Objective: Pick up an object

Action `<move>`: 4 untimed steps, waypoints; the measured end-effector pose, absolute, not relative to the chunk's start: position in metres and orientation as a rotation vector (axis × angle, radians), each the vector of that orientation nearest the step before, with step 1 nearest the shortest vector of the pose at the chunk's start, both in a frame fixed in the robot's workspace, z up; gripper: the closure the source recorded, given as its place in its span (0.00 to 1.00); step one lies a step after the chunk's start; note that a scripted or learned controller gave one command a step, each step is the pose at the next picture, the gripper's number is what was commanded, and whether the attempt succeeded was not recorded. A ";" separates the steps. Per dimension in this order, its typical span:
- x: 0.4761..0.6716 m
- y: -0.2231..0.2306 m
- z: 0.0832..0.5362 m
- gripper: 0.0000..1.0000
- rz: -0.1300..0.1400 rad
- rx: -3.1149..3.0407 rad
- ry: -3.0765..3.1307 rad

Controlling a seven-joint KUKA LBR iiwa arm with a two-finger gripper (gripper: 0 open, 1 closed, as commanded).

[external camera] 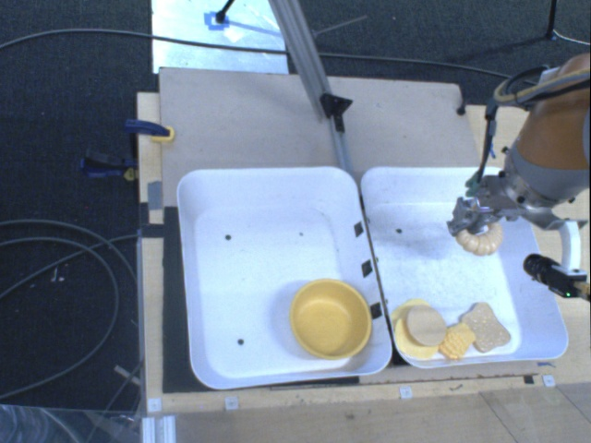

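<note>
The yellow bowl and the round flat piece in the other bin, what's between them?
In the camera view, the bins' adjoining walls separate the yellow bowl from the round flat piece.

We count two white bins, a left bin (212, 247) and a right bin (416, 210), side by side on the bench. Taking the yellow bowl (331, 317) as our landmark, we find one such bowl, in the left bin. To its right lie one round tan disc (426, 325) on one yellow plate (403, 326), one yellow waffle-like piece (455, 341) and one slice of bread (486, 327). Further up and right sits one pale ring-shaped item (482, 241). We count one arm (554, 137).
</note>
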State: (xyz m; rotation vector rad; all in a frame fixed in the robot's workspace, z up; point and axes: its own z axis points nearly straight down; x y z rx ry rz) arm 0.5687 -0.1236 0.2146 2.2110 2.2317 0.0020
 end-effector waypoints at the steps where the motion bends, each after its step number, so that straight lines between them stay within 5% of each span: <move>1: 0.570 -0.072 0.228 1.00 0.004 2.210 2.231; 4: 0.578 0.092 0.224 1.00 0.003 2.211 2.232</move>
